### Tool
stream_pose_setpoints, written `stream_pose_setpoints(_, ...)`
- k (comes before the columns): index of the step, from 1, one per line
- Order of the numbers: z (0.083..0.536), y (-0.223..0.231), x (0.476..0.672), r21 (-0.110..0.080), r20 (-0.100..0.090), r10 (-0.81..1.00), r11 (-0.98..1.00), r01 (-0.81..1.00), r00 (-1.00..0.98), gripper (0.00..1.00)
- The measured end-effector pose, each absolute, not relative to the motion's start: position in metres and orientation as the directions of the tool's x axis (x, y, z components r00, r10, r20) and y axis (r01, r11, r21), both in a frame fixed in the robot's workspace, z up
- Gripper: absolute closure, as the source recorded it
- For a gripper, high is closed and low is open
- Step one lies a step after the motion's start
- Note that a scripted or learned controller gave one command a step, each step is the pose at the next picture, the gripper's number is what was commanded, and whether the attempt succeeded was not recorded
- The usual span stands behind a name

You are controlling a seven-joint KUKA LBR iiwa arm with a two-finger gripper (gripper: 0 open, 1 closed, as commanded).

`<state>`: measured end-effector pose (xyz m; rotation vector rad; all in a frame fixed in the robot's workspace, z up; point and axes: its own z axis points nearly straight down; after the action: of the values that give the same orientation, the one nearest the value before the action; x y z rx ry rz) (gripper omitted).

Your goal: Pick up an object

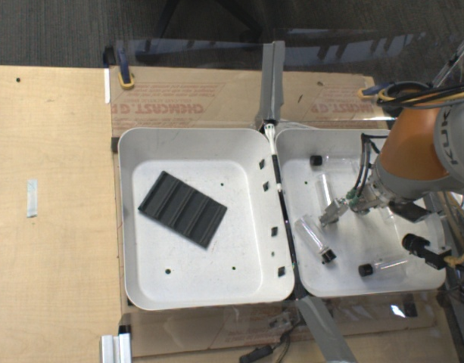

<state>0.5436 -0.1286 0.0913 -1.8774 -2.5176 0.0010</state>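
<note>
A clear tube (310,237) with a black cap is lying at a slant in the right bin (368,287), near that bin's left wall, with bare white floor stretching open to its right. The gripper (331,212) is hanging just above and right of the tube, nothing sitting between the fingers; whether they are spread or closed cannot be told. 3 more capped tubes are lying around it, and a ribbed black slab (182,209) is sitting alone mid-floor in the left bin (133,225).
</note>
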Motion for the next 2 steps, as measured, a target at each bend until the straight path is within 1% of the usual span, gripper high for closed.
stream_pose_setpoints(1,0.086,-0.134,0.645,-0.039,0.014,0.962,0.273,0.961,-0.272,0.00)
stream_pose_setpoints(2,0.096,-0.137,0.648,-0.027,0.002,0.961,0.275,0.961,-0.275,1.00)
